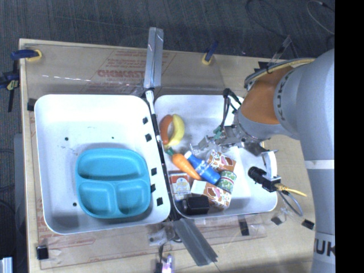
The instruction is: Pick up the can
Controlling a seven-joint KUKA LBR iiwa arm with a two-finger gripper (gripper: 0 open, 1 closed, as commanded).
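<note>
Gripper (219, 138) seen low in right bin (193, 104), beside can (220, 162); finger state cannot be told. Carrot (183, 162) noted nearby.

Tray (111, 182) light blue; carrot (183, 163) orange; banana (177, 128) yellow; bins (57, 112) white.

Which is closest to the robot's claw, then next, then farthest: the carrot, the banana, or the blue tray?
From the gripper, in the camera view:
1. Carrot, in the right bin, just to the gripper's lower left.
2. Banana, near the divider, at the right bin's far left.
3. Blue tray, over in the left bin.
</note>
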